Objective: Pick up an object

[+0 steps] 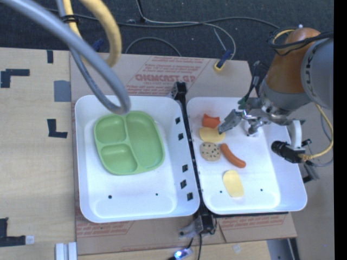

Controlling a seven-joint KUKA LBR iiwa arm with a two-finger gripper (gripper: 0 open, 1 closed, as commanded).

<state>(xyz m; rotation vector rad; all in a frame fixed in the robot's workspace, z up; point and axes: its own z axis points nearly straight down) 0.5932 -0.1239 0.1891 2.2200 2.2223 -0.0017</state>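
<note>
In the right bin lie an orange-red piece, a pale yellow piece, a speckled round cookie, a red-orange sausage and a yellow slab. My gripper hangs over the upper middle of this bin, just right of the orange-red and pale yellow pieces. It is open, with one dark finger pointing toward those pieces. Nothing sits between the fingers.
The left bin holds a green three-compartment plate. A grey hose and a yellow hose cross above the left bin. A black divider runs between the bins. Cables lie behind the bench.
</note>
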